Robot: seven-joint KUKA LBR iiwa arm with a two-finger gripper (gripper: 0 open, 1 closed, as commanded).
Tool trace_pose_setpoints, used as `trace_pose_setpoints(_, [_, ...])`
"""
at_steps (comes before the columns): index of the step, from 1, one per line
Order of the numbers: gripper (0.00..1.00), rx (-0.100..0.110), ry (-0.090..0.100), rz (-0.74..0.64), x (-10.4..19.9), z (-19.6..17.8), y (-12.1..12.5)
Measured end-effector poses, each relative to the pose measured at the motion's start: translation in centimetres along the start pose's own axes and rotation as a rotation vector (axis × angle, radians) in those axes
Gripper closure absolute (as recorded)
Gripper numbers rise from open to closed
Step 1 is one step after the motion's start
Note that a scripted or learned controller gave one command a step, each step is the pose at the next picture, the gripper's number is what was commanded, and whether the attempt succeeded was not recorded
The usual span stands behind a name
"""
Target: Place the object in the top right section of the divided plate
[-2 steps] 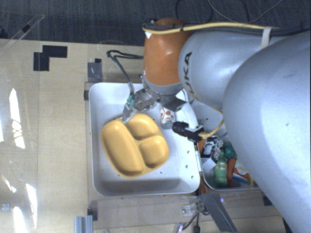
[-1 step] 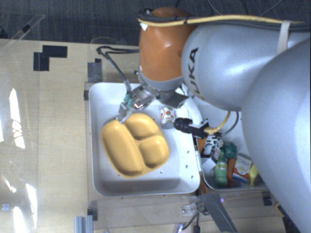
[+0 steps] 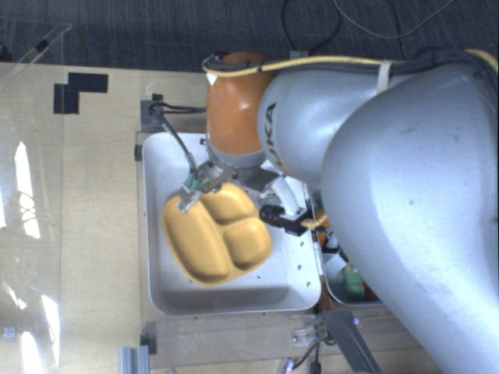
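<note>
You're looking down on the left white bin point(image 3: 156, 287), and the yellow divided plate point(image 3: 216, 234) lies in its middle, turned at a slant. Its one long section runs along the 9 o'clock side, and two smaller sections sit toward 1 and 4 o'clock. The plate's 8 o'clock edge sits near the bin's left wall with a bare strip between them, and there is a wider band of open white floor below it at 6 o'clock. To the plate's 3 o'clock you have a patch of bare floor before the wall shared with the right bin point(image 3: 337, 287).

The grey arm point(image 3: 390, 154) sweeps in from 3 o'clock and covers most of the right bin; its orange band point(image 3: 234, 111) sits over the left bin's far edge at 12 o'clock. The gripper point(image 3: 204, 179) hangs just at the plate's 12 o'clock rim, close over the top sections, with a cable point(image 3: 175, 142) running to it from 10 o'clock. You cannot tell how its jaws stand, and no object can be made out between them or in the plate's sections. A small green item point(image 3: 353, 281) shows in the right bin at 4 o'clock from the plate, partly under the arm.
</note>
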State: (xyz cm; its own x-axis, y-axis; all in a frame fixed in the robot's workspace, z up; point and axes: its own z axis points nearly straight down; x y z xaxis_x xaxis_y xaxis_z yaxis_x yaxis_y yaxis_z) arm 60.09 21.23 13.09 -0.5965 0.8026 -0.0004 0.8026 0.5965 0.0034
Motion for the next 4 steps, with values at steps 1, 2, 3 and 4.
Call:
trace_pose_setpoints(1, [0.0, -0.015, -0.004, -0.055, 2.5, 3.8, -1.7])
trace_pose_setpoints(2, [0.0, -0.025, -0.01, 0.034, 5.5, 3.5, -5.6])
trace_pose_setpoints(3, [0.0, -0.003, -0.001, 0.081, 0.0, -4.5, -2.1])
trace_pose_setpoints(4, [0.0, -0.026, -0.006, 0.078, 3.0, 3.6, -7.8])
